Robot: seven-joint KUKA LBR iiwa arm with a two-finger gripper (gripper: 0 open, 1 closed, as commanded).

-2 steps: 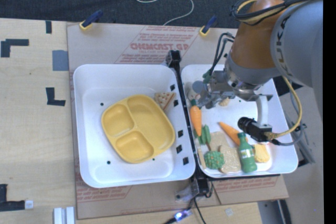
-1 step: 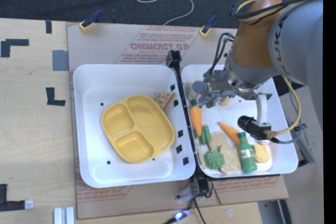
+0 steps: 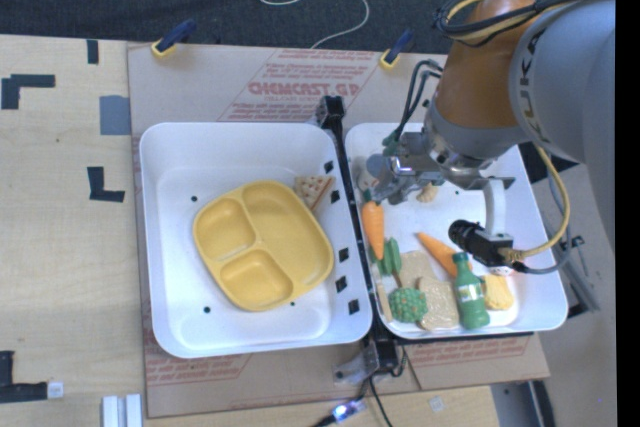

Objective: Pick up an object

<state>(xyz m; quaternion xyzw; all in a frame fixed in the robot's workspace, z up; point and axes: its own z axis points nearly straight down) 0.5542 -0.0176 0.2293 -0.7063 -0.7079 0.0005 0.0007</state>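
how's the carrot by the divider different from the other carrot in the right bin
The carrot by the divider lies nearly upright in the camera view, running along the bin's left wall; the other carrot lies slanted, nearer the bin's middle. The first has open bin floor on its right side, while the second runs down to the green bottle. Both are orange, tapered toy carrots in the right bin.

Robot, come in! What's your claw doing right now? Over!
Claw low over right bin, far end. Nothing seen gripped. Carrot just below it, green bottle farther off.
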